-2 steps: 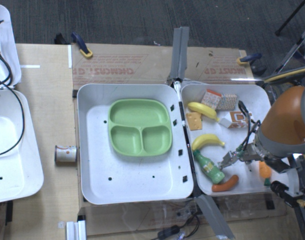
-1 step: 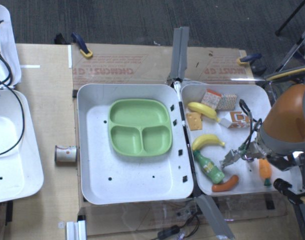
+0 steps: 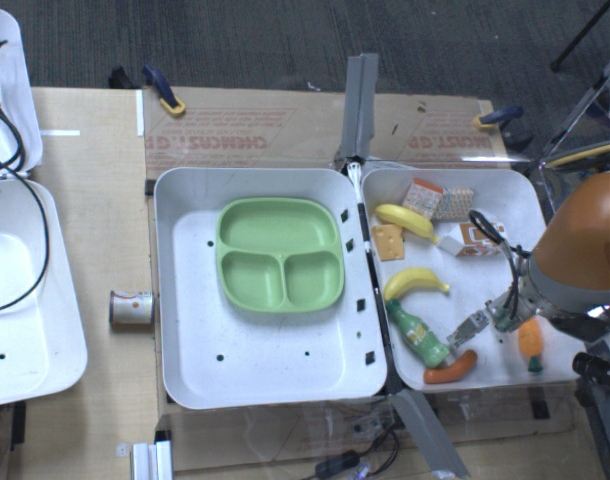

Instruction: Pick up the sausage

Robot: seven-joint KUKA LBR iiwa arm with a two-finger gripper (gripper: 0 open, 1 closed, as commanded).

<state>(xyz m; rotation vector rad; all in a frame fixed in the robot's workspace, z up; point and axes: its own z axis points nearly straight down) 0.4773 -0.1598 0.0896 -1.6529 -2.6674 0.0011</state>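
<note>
Red-orange and curved, the sausage [image 3: 450, 368] lay at the near edge of the right bin [image 3: 530, 190], touching a green bottle [image 3: 419, 335]. Just above it hovered the tool [image 3: 472, 326], its fingers apparently spread, pinching nothing. A descent slightly off-line risked clipping the bottle and nudging the sausage aside.
</note>
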